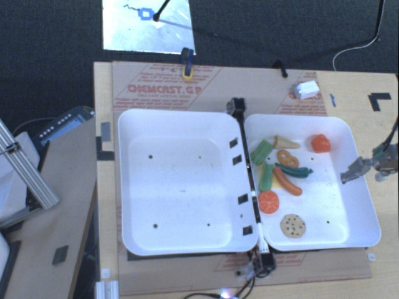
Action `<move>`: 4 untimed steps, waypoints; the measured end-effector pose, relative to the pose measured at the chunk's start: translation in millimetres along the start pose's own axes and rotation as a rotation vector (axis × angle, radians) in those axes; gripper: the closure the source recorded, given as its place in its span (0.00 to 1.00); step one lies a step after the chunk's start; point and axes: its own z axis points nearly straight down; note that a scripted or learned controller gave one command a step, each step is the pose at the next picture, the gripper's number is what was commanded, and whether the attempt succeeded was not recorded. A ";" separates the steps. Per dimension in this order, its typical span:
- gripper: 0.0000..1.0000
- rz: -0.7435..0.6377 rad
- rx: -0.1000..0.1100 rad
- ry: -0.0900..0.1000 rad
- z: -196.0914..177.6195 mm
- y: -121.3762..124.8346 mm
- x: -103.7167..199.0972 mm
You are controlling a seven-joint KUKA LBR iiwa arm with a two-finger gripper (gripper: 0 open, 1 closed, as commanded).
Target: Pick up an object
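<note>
Jaws (pixel 346 175) hang at the right rim of the right bin (pixel 365 220), reaching in from the table's right edge; whether they are released or clenched cannot be told, and nothing shows between them.

Every toy lies in the right bin, apart from the jaws. A tomato (pixel 320 143) sits near the bin's far right corner. Toward the far left corner lie a cone (pixel 286 143) and a green pepper (pixel 261 151). Below them is a pretzel (pixel 287 158), then a dark green bean (pixel 296 170) resting just above a sausage (pixel 288 181). A pale green pod (pixel 266 175) lies along the bin's left side, with an orange slice (pixel 269 202) just below it. A cookie (pixel 292 225) sits near the front edge.

Beside it stands the left bin (pixel 134 229). A small white block (pixel 306 90) rests on the table (pixel 374 86) beyond the right bin.
</note>
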 end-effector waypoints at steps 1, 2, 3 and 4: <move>1.00 -0.004 -0.003 -0.001 -11.0 1.0 -0.1; 1.00 -0.011 0.012 0.009 137.0 -1.7 122.1; 1.00 -0.005 -0.005 0.000 174.0 74.1 122.0; 1.00 -0.010 -0.020 0.001 64.5 185.4 179.0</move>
